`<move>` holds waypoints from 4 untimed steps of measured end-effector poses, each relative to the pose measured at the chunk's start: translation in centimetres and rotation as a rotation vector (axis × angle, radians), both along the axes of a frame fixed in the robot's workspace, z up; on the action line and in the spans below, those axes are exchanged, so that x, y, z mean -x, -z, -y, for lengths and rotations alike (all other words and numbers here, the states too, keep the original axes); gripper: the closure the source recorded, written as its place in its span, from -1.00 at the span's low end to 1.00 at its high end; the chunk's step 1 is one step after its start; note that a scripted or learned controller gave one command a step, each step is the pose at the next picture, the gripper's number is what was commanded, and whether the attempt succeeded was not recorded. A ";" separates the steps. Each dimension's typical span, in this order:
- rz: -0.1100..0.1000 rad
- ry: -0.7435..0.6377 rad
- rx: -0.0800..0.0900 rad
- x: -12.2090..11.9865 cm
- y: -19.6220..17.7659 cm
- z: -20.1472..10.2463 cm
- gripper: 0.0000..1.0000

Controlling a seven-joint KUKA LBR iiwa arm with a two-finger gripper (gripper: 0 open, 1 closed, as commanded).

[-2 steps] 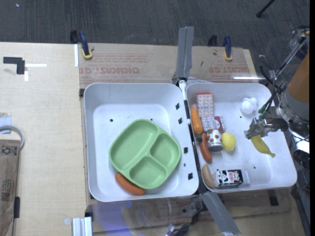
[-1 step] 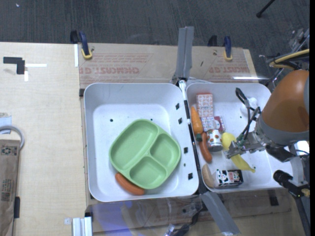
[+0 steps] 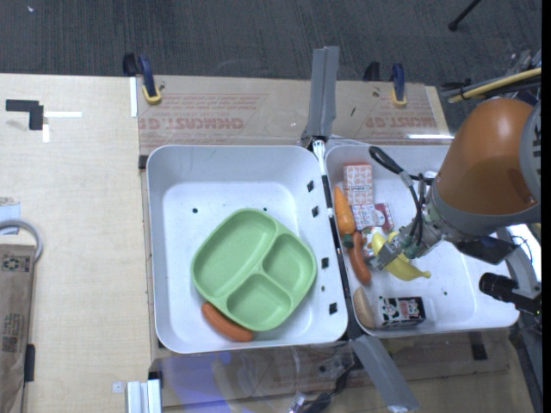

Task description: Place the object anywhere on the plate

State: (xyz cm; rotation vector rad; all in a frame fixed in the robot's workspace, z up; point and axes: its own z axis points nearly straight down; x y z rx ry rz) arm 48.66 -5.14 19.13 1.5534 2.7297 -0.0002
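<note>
Banana, my best guess for the task's object since it lies right under the gripper, sits in the right bin, near its middle, long axis running roughly left-right with a slight downward tilt toward the right, dark stem tip pointing right. Gripper is low over the banana's left end, touching or just above it; can't tell which from this angle. Whether the fingers are apart or together can't be told either, the wrist and cabling blur into the clutter, so no claim of a hold. Plate is the green three-compartment one in the left bin, well apart from the banana, across the divider between the bins; so the carry would run leftward from the arm's side. An orange sausage-like piece lies just beside the plate's lower left rim, on the bin floor, not on the plate. Other clutter near the gripper: carrot along the right bin's left wall, red pepper-like piece just left of the banana, printed carton above, small dark box below. Judgement: grasp stage, nothing placed yet; tight neighbours on the left could get nudged or picked by mistake.
</note>
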 end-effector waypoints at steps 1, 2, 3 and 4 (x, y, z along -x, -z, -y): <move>-0.001 -0.087 0.000 -3.9 -0.9 2.4 1.00; -0.003 -0.110 0.000 -1.3 0.1 -5.7 1.00; -0.002 -0.226 0.001 -1.8 0.1 -14.6 1.00; -0.002 -0.225 0.001 -1.8 0.1 -14.6 -1.00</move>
